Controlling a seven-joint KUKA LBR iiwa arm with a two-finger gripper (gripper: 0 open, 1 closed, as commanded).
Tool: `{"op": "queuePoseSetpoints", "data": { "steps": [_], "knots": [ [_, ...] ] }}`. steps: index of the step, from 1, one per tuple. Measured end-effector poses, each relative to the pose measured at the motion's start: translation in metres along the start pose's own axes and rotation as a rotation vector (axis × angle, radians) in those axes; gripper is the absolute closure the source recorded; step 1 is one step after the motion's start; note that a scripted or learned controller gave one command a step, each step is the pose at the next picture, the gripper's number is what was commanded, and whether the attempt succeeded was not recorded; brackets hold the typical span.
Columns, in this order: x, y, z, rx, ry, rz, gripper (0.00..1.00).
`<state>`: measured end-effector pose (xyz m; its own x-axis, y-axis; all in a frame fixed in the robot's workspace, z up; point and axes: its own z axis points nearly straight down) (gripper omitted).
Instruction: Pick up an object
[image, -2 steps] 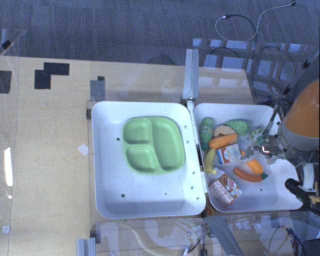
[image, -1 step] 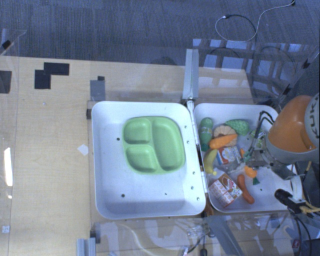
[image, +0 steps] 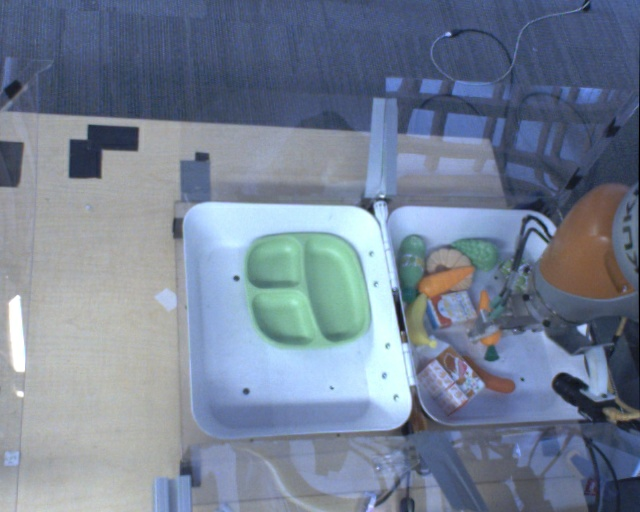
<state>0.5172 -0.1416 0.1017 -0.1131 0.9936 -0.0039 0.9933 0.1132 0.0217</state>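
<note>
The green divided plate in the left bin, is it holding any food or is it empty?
Empty. All three compartments of the green divided plate show bare green surface; the toy food items lie in the right bin instead.

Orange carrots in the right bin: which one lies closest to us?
The carrot beside the small carton, at the bin's near edge. The other carrot lies farther back among the green vegetables.

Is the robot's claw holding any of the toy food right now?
I can't tell. The claw is low among the toy food in the right bin, but its tips are too small and cluttered.
</note>
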Motion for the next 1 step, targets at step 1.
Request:
{"op": "queuePoseSetpoints", "data": {
  "steps": [1],
  "knots": [
    [0.0635,0.018,-0.1314,0.014,0.004,-0.094,1.0]
  ]
}}
